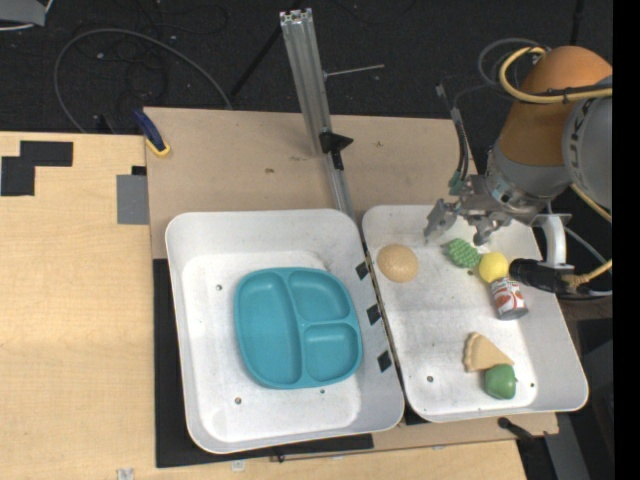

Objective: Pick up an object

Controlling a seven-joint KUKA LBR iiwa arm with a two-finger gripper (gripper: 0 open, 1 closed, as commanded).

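Observation:
My gripper (457, 228) hangs over the far edge of the right bin (440, 313), fingers spread open and nothing between them. Just below it lies a ridged green piece (462, 253). A yellow lemon (492, 266) sits to the right of that, touching a small red and white can (509, 299). A tan round bun (397, 263) rests near the bin's left wall. At the near end lie a tan wedge (484, 351) and a green pepper (499, 381), side by side.
The left bin (200, 268) holds a teal divided tray (297, 325). A metal post (312, 98) rises at a slant behind the bins. Black clips (373, 313) sit along the gap between the bins.

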